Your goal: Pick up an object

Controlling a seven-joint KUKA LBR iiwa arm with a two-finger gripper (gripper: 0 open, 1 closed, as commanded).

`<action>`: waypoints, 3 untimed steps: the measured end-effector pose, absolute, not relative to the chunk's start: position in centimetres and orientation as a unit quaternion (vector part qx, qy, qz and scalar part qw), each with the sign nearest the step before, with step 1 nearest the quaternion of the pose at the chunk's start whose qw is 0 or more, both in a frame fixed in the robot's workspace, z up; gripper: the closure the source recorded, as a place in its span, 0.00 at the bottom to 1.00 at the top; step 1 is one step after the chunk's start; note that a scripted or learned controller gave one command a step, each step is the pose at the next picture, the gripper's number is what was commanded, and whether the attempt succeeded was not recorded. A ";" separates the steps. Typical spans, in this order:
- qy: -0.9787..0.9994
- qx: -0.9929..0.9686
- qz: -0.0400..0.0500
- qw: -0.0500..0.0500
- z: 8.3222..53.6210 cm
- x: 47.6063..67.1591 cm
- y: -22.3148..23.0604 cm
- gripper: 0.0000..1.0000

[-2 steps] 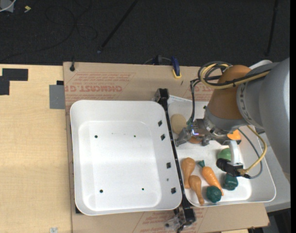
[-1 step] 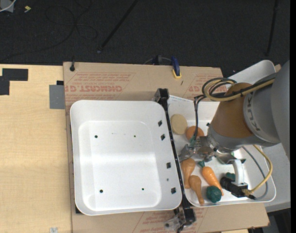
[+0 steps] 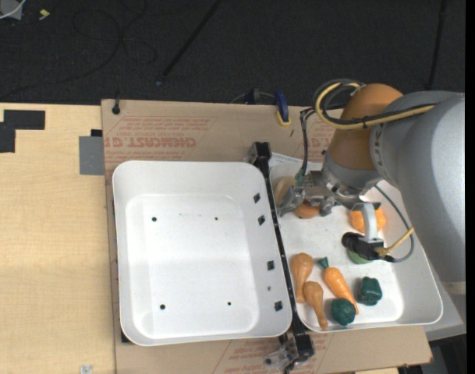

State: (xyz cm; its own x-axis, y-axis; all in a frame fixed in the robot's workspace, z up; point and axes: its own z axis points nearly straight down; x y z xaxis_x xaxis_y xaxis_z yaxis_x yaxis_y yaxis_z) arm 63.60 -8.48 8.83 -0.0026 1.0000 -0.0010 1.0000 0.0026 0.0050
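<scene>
Orange object (image 3: 306, 211) lies under the tool (image 3: 303, 200), in the far corner of the right-hand white bin (image 3: 409, 283), close to the divider. The tool is lowered into that bin, at or just above the object. Cannot tell from this angle whether it is wide or narrow.

Just beside the tool, toward the divider, is a pale round item (image 3: 284, 190). To its right is a second orange piece (image 3: 377, 219).

Toward the front of the same bin:
- one tan drumstick (image 3: 302, 268)
- a smaller drumstick (image 3: 314, 300)
- a carrot (image 3: 338, 281)
- two dark green pieces, one (image 3: 370, 291) near the carrot's tip, the other (image 3: 343, 312) nearer the front

The left-hand white bin (image 3: 190, 255) adjoins on the bench (image 3: 50, 248).
</scene>
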 end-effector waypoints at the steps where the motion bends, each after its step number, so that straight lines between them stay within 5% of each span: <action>1: 0.707 0.707 -0.003 -0.004 9.6 63.1 -8.6 1.00; 2: 0.706 0.708 0.000 0.000 13.7 61.9 -12.4 1.00; 3: 0.707 0.707 -0.001 -0.002 8.5 62.0 -12.2 1.00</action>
State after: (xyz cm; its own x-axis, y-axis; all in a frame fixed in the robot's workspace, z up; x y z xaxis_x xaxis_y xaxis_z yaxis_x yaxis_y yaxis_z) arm 61.95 -12.18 8.50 -0.0010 1.0000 0.0001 1.0000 0.0010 -0.0042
